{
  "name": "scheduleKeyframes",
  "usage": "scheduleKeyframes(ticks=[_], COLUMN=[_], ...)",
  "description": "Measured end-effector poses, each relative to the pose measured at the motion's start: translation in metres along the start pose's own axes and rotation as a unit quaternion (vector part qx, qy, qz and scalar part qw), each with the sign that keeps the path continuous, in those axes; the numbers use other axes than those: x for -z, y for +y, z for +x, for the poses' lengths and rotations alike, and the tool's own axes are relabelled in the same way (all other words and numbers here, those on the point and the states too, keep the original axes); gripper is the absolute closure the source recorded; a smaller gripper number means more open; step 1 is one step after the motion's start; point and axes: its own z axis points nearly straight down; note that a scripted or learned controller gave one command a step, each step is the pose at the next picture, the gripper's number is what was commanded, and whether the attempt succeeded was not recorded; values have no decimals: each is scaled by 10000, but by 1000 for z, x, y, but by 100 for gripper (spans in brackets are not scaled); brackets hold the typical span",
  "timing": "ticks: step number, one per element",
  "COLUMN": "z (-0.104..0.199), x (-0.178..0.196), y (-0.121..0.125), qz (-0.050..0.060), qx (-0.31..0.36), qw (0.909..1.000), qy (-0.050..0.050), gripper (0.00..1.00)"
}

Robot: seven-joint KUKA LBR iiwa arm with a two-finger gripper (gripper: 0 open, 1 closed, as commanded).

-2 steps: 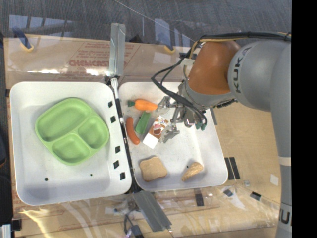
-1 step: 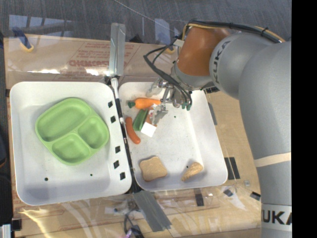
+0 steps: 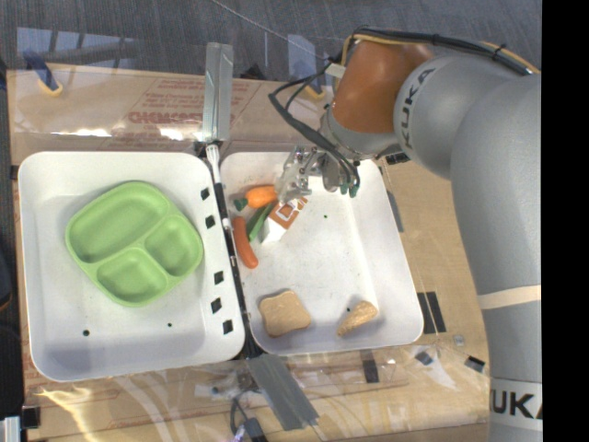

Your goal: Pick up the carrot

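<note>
The pincer (image 3: 296, 184) hangs just right of the carrot (image 3: 260, 196) in the right bin (image 3: 398, 274), positioned for approach; its opening cannot be determined

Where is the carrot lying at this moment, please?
The carrot lies in the right bin, near its upper left corner by the divider, just left of the gripper and above a sausage.

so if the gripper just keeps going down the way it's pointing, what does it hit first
Probably the small white carton with orange print, which lies just under the gripper, beside the orange carrot. Depth is hard to judge from above.
</note>
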Motion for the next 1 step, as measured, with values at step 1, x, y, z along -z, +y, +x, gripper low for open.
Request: scheduleKeyframes(ticks=[1], z=[18], x=[98], y=[62], qz=[-11], qx=[-509], qw=[9986], qy=[147], gripper=[100])
